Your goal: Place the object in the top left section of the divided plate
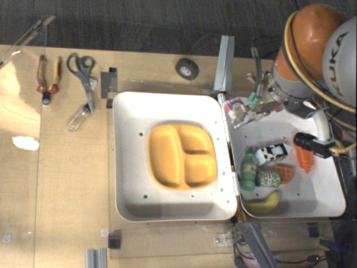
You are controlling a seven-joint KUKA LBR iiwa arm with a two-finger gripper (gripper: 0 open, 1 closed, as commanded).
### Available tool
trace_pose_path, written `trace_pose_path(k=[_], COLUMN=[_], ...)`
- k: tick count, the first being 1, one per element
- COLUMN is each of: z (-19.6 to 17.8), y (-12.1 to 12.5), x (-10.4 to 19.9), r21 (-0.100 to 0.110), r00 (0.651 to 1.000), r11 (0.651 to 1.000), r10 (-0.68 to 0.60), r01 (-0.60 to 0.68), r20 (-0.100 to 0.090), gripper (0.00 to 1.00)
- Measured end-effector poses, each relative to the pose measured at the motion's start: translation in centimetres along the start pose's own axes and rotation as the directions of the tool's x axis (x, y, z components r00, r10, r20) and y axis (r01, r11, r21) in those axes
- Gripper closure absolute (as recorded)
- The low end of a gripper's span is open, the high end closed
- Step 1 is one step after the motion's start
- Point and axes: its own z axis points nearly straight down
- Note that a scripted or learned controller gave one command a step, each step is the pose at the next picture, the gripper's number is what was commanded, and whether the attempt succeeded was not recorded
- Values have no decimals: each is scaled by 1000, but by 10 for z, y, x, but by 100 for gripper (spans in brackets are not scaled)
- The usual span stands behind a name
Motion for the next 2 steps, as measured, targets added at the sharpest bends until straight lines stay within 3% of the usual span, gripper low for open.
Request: trace_pose_path(k=[1, 2], z=[67, 67], y=[-2, -2], x=[75, 74], r21=[3, 2], r00=[996, 996], r11=[996, 996], r10=[-90, -90], r01=[90, 90], r20=[-2, -1], gripper=[100, 0])
